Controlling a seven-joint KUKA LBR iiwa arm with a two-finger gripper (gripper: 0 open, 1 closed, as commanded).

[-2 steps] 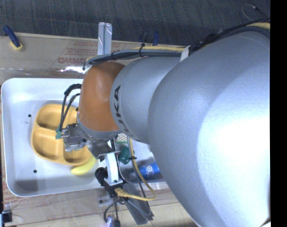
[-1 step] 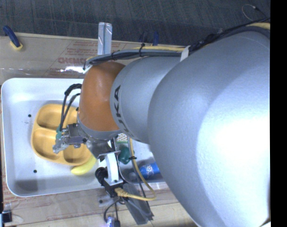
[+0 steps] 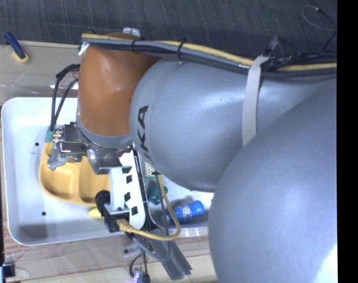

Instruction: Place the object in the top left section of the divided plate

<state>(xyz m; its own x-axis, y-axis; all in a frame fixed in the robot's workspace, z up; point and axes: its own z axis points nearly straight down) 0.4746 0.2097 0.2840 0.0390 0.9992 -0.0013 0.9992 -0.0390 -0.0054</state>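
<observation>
A yellow divided plate [image 3: 62, 180] lies in the left white bin [image 3: 19, 158]. The arm's orange band and wrist cover most of the plate, so only its left and near parts show. My gripper [image 3: 65, 148] hangs right over the plate's left part, with metal pieces and green wiring around it. Whether anything is in it is hidden from this angle. A small yellow piece [image 3: 95, 213] peeks out at the plate's near edge, below the wrist.
A blue and white object [image 3: 189, 210] lies to the right, partly under the arm. The grey arm spans the middle and right of the view. A blue clip [image 3: 15, 46] sits on the bench's far left corner.
</observation>
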